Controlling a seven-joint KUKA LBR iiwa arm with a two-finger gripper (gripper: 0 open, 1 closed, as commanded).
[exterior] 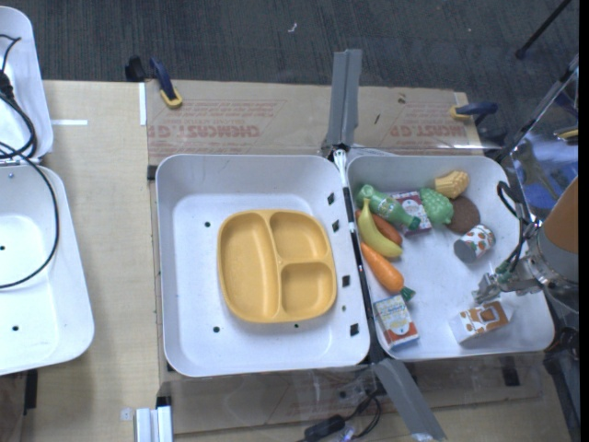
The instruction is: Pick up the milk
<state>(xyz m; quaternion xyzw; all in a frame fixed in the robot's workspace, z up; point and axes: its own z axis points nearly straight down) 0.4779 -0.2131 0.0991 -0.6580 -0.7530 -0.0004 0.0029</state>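
Lying on its side in the near right corner of the right bin point(433, 178), the milk point(482, 320) is a small white carton with orange print, close to the bin's front wall and well apart from the other items. The gripper point(490, 288) hangs just above and slightly left of the carton, at the end of the arm point(561, 238) entering from the right. Whether the claw stands apart or together cannot be told at this angle, and no part of the carton is seen between its tips.

By judgement, the step in hand is the approach, with the grasp not yet made. The next move calls for centring the claw over the carton's narrow width and descending until the tips straddle it. The nearby wall leaves little room on the front side.

Further left, a second carton point(396, 320) rests by the divider, beside a carrot point(382, 265) and a banana point(373, 233). A green bottle point(391, 205), corn point(451, 184) and a small cup point(476, 240) lie farther back. The left bin point(184, 247) holds a yellow divided plate point(276, 265).
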